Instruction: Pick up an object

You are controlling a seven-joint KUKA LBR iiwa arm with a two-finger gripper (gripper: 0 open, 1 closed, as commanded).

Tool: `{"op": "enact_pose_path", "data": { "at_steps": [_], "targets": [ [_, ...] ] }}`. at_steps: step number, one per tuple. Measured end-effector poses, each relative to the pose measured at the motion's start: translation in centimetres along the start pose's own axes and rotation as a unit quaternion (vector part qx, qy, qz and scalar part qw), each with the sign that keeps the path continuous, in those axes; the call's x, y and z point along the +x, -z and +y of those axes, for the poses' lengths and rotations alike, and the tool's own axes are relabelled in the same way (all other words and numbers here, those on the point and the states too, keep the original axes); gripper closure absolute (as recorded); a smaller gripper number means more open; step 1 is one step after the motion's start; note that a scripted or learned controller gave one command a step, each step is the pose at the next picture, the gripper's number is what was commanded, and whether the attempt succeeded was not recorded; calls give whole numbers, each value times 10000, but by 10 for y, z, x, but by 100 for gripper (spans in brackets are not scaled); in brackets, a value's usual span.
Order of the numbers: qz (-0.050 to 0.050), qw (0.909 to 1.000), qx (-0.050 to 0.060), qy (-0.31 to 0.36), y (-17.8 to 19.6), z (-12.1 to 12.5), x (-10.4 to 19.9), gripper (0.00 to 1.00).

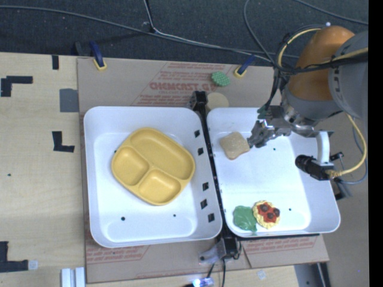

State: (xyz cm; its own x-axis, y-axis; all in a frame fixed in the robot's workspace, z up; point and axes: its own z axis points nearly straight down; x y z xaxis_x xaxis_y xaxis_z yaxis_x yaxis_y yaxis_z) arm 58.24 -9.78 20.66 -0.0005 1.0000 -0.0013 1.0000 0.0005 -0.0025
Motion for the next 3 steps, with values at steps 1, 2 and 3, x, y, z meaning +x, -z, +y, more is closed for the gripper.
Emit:
{"op": "enact_pose_path", "data": {
  "at_steps": [1, 2, 3],
  "targets": [
    [12, 10000, -5, 24, 2, 1, 45, 100],
    [15, 10000, -7, 35, 6, -2, 102, 100],
    [10, 10000, -4, 30, 11, -1, 157, 100]
  ]
}}
